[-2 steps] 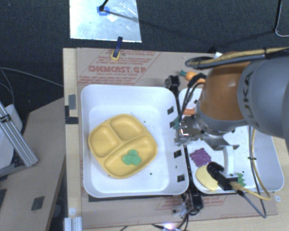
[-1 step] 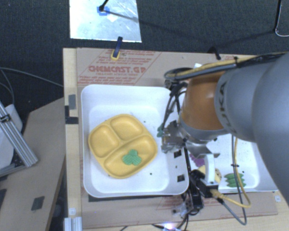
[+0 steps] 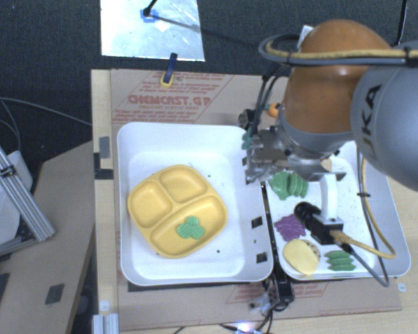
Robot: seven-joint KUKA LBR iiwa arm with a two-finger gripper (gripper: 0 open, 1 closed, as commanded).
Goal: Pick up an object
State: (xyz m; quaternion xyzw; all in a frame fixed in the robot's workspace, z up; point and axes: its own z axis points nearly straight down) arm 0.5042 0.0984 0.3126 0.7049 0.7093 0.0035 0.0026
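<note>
Big and round, my orange and grey arm (image 3: pixel 348 82) sits closest to the camera and covers much of the right bin (image 3: pixel 397 249). My claw (image 3: pixel 265 160) is low by the wall between the two bins, but I cannot tell if it is spread or pressed together. Things I could pick lie in the right bin: a green leafy toy (image 3: pixel 289 184) just beside my claw, purple grapes (image 3: pixel 290 226), a yellow round piece (image 3: pixel 301 256) and green beans (image 3: pixel 340 259). The left bin (image 3: pixel 167 134) has a yellow tray (image 3: pixel 175 209) with a small green toy (image 3: pixel 191 228) in one part. I think the green leafy toy is easiest. I should come straight down over its middle, stay off the bin wall, then pinch gently and lift slowly.
</note>
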